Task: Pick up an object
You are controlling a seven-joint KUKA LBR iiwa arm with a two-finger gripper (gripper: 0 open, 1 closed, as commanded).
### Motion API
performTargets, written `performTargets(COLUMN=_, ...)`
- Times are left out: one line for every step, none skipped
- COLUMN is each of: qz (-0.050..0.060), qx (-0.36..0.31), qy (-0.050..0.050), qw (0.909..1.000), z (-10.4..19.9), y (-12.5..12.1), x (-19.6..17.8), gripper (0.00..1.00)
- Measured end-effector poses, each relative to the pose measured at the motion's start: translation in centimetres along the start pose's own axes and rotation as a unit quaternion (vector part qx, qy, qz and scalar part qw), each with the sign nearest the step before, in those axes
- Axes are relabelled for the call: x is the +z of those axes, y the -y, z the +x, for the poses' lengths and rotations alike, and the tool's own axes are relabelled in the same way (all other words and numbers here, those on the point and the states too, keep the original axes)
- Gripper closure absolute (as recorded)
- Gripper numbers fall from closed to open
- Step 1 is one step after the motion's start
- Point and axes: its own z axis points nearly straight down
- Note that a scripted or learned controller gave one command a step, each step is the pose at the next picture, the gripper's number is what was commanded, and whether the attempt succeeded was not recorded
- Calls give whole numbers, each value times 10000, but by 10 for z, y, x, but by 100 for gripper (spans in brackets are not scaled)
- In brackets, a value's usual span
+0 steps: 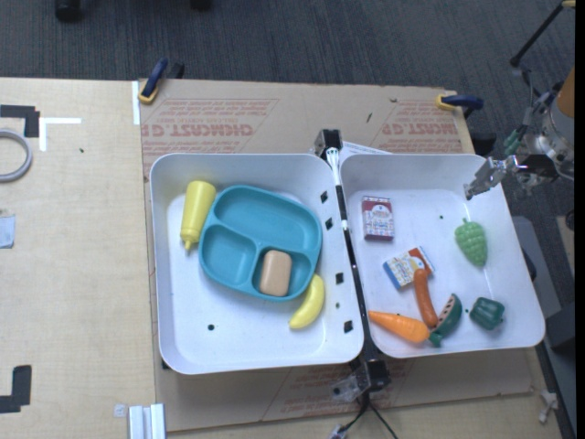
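Note:
My gripper (487, 177) hangs over the back right corner of the right bin (445, 177), above the rim and holding nothing that I can see. Below it in that bin lies a green bunch of grapes (472, 242). A red and white box (377, 219) sits at the bin's back left. A small blue and orange box (405, 268) lies mid-bin. Two orange carrots (425, 298) (399, 326), a watermelon slice (445, 319) and a green pepper (486, 313) crowd the front.
The left bin (174, 337) holds a teal divided plate (245, 227) with a tan bread piece (274, 273) on it, a yellow bottle (194, 212) and a banana (309, 304). Cardboard (228, 117) lies under both bins.

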Motion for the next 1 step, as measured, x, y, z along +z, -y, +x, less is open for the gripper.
performTargets(qz=9, qx=-166, qy=-20, qw=9999, z=6, y=19, x=131, gripper=0)
